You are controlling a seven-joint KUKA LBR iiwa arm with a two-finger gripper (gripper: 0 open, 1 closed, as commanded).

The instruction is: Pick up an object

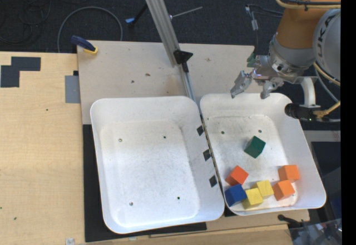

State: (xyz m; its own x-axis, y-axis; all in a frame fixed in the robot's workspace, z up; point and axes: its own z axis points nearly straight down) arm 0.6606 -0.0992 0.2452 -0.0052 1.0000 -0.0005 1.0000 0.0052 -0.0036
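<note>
Claw (251,86) hangs released and empty-fingered over the far rim of the right bin (311,152), at the end of the grey-and-orange arm (303,21). Nearest block, a green cube (255,146), sits alone mid-bin, toward the camera from the claw and apart from it. Orange, blue and yellow cubes (261,184) cluster along the bin's near edge, farther still.
</note>
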